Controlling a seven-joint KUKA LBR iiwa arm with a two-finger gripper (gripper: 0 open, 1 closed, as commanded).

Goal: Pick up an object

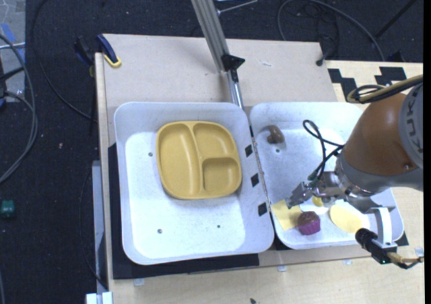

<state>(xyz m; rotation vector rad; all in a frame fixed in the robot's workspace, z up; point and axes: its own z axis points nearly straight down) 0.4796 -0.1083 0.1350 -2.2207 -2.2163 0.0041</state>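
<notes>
Purple object (308, 222), small and roundish, is the likeliest pick as we read it: it sits near the front edge of the right bin (289, 115), toward that bin's front left corner, touching a flat yellow piece (283, 216) on its left. Our pincer (311, 195) hangs just behind it, toward the bin's middle, so the coming move is a short shift toward the front edge and then down. We cannot tell whether the pincer is apart or together; the wrist hides that. A pale yellow object (347, 217) lies just right of the purple one. The yellow tray (199, 160) rests in the left bin (135, 181), well apart.
</notes>
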